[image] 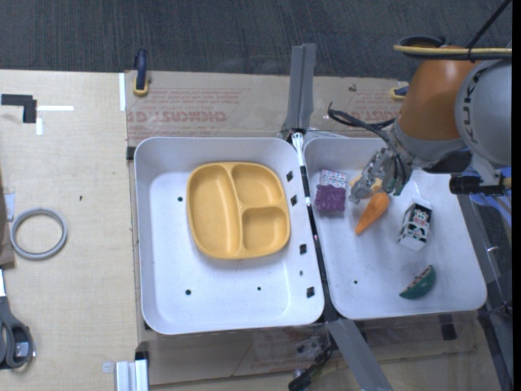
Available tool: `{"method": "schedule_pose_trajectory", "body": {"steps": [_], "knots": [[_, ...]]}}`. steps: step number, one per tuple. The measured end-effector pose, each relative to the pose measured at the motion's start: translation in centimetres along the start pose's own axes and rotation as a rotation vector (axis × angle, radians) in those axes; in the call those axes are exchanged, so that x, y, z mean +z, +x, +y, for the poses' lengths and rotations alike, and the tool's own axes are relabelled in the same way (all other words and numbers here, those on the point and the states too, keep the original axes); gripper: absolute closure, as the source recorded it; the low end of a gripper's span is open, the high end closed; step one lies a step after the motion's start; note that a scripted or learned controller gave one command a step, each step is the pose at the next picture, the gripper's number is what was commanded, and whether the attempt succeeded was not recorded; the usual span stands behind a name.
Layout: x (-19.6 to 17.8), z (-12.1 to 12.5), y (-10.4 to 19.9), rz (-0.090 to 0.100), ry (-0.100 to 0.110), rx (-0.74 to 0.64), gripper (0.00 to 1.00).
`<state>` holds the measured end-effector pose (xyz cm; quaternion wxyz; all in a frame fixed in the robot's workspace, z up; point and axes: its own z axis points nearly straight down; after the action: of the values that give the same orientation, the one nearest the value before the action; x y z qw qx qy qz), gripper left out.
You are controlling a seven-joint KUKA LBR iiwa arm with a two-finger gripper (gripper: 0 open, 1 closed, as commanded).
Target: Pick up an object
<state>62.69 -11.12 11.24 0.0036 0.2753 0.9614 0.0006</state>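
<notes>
On the brown cardboard sheet (213,104) that lies behind the two shallow white bins there is a line of red printed letters. The line stands upside down for this camera, and the letters are too small and too faint to read with certainty.

On the grey casing of the robot arm (488,108), at the right side, a few dark capital letters can be seen near the picture's edge. They look like "KU", the start of a brand name; the other letters are cut off.

No other text, number or sign can be read.
</notes>
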Motion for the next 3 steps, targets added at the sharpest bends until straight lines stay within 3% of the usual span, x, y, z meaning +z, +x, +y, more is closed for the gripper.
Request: {"method": "schedule_pose_trajectory", "body": {"steps": [1, 2, 3], "knots": [[0.8, -6.8, -0.5, 0.007, 0.003, -0.159, 1.00], [-4.7, -7.8, 1.5, 0.005, 0.003, -0.068, 1.00], [2.2, -0.8, 1.3, 0.006, 0.005, 0.268, 1.00]]}}
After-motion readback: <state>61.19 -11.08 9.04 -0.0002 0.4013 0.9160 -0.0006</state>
